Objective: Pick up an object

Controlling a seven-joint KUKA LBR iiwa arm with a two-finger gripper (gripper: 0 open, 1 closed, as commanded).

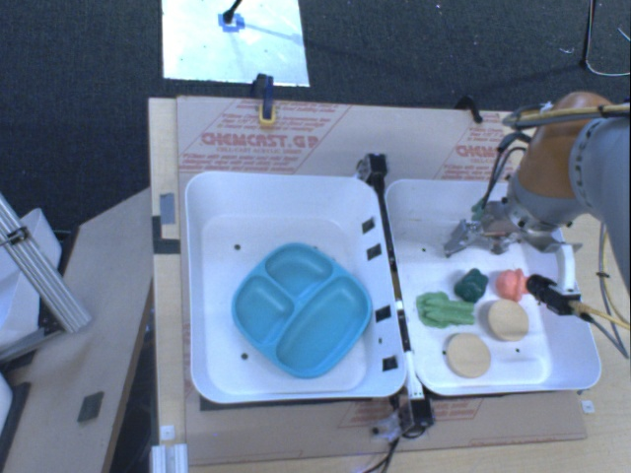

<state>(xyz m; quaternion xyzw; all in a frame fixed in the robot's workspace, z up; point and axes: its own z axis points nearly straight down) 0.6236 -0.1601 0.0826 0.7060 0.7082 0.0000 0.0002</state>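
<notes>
In the right bin (562,368) lie a dark green lump (471,285), a light green leafy piece (445,309), a pink-orange piece (510,284), and two tan discs (508,320) (467,355). My gripper (459,239) hangs over the bin's upper part, just above and left of the dark green lump. Its metal fingers point left and down, with nothing seen between them. The grey arm with its orange band (552,156) comes in from the right.
The left bin (212,215) holds a blue divided plate (300,308). A black divider with clips (385,264) runs between the bins. Cables trail along the right bin's right side (567,304). A cardboard sheet (296,131) lies under both bins.
</notes>
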